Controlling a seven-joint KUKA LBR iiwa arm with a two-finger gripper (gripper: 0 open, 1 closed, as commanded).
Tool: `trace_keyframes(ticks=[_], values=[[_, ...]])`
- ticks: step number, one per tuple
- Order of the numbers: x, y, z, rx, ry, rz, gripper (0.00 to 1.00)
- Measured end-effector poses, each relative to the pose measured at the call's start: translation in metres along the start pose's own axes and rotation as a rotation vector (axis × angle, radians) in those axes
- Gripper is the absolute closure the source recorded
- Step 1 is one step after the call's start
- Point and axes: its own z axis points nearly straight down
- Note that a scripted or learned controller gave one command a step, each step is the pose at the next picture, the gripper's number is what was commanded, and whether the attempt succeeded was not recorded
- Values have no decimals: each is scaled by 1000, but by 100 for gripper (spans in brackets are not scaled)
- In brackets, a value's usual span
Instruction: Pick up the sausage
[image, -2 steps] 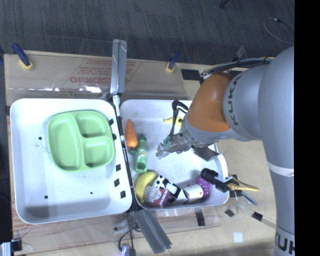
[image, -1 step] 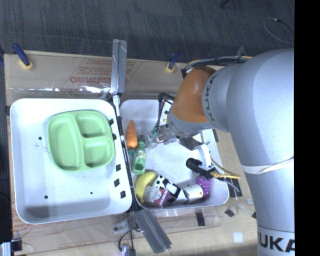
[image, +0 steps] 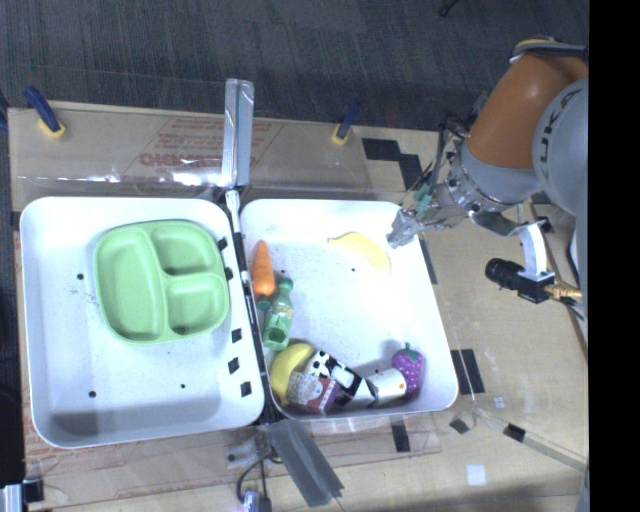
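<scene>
Lighting: even, bright, overhead. Glare: plastic sheet (image: 190, 150) at 11 o'clock; white bins (image: 60, 330) near blown out. Shadows: soft, short, inside bin walls at 7 o'clock. Focus: mildly soft overall, small items grainy.

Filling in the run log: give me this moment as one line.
hand: over right bin's far right corner, nothing seen held | green tray: left bin | carrot: right bin, left wall

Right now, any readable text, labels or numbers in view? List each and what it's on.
"KU": partial grey lettering on the arm, cut off at the picture's edge.
Red print on the plastic sheet behind the bins: too blurred to read.
Label on the small carton in the right bin: too small to read.
</scene>
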Motion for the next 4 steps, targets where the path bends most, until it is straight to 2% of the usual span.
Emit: trace_keyframes(ticks=[1, 2, 3, 4], values=[[30, -24, 153, 3, 2, 89, 0], [104, -49, 154, 4, 3, 65, 0], [54, 53, 153, 2, 1, 93, 0], [101, 13, 154, 5, 3, 254, 0]])
